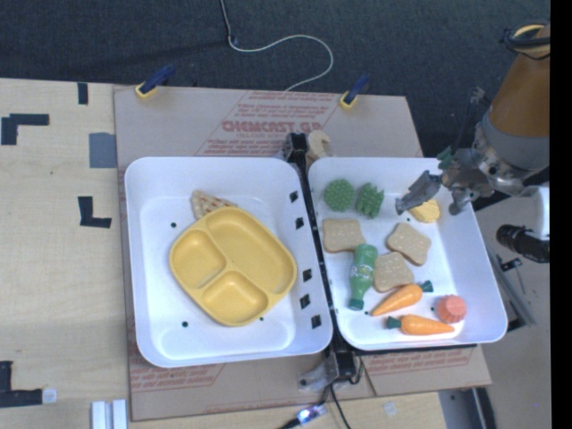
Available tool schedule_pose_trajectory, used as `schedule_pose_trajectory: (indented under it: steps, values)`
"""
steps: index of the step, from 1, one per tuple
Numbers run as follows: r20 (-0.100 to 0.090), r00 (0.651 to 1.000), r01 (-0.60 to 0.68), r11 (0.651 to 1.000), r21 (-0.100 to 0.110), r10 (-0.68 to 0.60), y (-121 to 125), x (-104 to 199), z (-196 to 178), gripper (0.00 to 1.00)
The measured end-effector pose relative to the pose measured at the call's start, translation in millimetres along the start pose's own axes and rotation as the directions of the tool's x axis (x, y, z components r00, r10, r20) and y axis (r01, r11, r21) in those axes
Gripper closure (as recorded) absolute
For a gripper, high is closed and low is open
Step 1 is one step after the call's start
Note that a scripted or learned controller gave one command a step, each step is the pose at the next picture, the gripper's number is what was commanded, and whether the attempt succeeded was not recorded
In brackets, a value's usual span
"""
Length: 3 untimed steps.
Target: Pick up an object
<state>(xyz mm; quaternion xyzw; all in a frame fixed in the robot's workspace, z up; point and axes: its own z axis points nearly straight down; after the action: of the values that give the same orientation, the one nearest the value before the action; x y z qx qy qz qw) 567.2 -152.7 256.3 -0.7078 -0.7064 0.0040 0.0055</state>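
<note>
The gripper hangs over the right bin, its 2 fingers spread apart with nothing between them, partly covering a small yellow piece whose shape is hard to make out. That bin holds 3 bread slices, 2 green broccoli heads, 2 carrots, a green bottle and a red tomato. In the left bin, a yellow tray partly hides a waffle

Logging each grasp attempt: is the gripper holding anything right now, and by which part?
Nothing is held. The gripper hangs open over the right bin, just above a yellow piece, with nothing between its jaws.
</note>
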Motion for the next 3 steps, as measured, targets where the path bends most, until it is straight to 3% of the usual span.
schedule_pose_trajectory:
  steps: [1, 3]
  values:
    - [0.002, 1.0, 0.003, 1.0, -0.012, -0.003, 2.1, 0.2, -6.6, 0.0]
    - [0.002, 1.0, 0.003, 1.0, -0.007, -0.003, 9.1, 6.3, 116.5, 0.0]
